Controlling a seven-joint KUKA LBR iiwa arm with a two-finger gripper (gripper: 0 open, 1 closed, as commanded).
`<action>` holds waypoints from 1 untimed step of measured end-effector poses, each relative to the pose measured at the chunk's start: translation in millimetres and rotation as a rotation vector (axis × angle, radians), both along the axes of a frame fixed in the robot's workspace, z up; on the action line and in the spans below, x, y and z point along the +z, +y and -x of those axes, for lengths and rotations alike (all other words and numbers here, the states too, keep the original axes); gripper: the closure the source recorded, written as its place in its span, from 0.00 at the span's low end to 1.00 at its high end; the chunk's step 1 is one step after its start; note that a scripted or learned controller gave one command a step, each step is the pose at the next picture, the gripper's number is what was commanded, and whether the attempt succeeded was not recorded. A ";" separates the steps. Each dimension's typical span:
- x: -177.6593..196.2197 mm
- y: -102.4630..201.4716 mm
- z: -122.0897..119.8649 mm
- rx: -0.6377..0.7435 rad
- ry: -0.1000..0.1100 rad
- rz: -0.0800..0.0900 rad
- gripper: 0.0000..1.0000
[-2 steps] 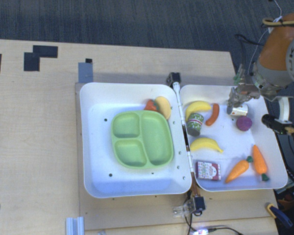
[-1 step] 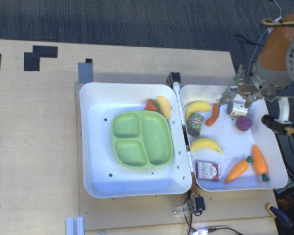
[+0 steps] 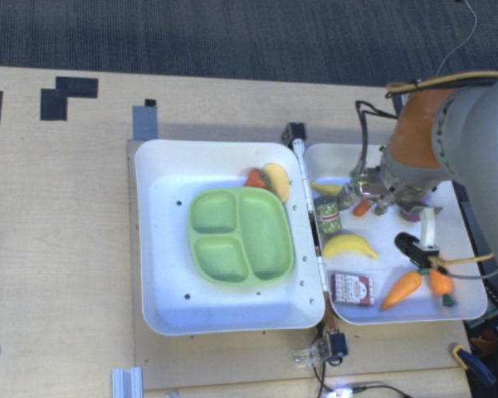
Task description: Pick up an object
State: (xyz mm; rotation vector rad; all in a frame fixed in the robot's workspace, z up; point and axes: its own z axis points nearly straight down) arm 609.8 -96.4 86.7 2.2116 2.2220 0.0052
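Two white bins are sitting side by side on a light wooden bench [image 3: 58, 247], the left bin [image 3: 149, 247] touching the right bin [image 3: 475, 307] along one edge. A grey bracket [image 3: 144, 123] is standing at the left bin's far corner. Black tape patches [image 3: 66, 96] are sticking to the bench top-left. Dark grey carpet [image 3: 191, 15] is running behind it all.

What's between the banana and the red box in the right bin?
Nothing: the camera view shows bare white bin floor between the banana and the red box.
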 end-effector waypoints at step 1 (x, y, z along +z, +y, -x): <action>12.6 0.7 -2.2 0.005 -0.006 0.000 1.00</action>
